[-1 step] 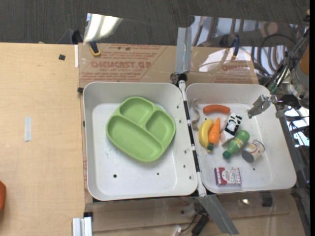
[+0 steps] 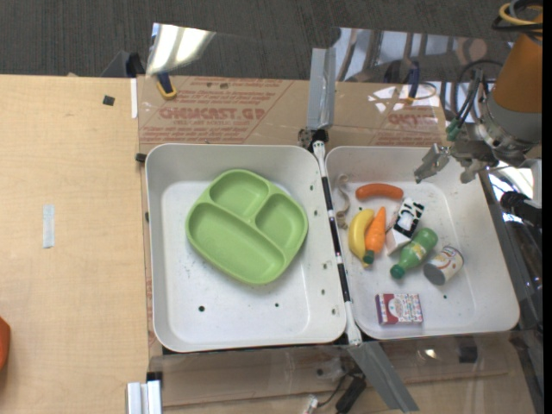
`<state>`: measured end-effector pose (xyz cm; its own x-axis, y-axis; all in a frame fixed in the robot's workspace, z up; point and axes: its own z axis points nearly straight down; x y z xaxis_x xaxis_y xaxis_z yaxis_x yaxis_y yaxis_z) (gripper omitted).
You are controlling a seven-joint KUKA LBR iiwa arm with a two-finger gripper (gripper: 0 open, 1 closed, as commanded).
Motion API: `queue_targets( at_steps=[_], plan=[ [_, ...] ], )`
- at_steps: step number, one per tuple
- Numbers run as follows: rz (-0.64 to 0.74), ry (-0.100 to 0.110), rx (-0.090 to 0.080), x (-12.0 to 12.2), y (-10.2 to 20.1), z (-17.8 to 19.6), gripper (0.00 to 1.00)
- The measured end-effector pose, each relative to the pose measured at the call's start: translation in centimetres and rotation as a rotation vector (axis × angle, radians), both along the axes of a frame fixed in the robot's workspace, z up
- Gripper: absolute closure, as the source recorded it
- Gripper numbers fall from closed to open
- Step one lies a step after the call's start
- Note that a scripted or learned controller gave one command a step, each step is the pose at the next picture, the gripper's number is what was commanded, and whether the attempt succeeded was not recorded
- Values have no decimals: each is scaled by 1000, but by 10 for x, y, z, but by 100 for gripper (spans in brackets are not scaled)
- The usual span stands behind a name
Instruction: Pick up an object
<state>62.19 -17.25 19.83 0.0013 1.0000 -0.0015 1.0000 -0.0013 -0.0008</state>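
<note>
The right bin [image 2: 483, 313] holds several toy foods. A red sausage [image 2: 379, 191] lies at the back, with a yellow banana [image 2: 358, 231] and an orange carrot [image 2: 377, 229] side by side below it. A black-and-white carton [image 2: 409, 219], a green bottle [image 2: 414, 254], a grey can [image 2: 443, 265] and a red box [image 2: 398, 308] lie nearer the front. My gripper [image 2: 448, 167] hangs above the bin's back right corner, open, with nothing between its fingers. It is up and to the right of the sausage.
The left bin [image 2: 172, 317] holds a green divided plate [image 2: 247, 225]. A small pale curved object [image 2: 341, 198] lies by the right bin's left wall. Cardboard [image 2: 224, 110] lines the bench behind both bins. Cables hang near the arm at the right.
</note>
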Motion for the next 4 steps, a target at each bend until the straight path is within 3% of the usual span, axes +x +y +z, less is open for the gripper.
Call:
queue_targets(
  at_steps=[1, 2, 3, 4],
  plan=[
    [8, -25, -4, -30, -28, -83, 0],
    [-20, -30, -7, 9, 19, -91, 0],
    [-7, -35, -5, -38, 40, -91, 0],
    [-6, -37, -4, -81, 22, -91, 0]
  ],
)
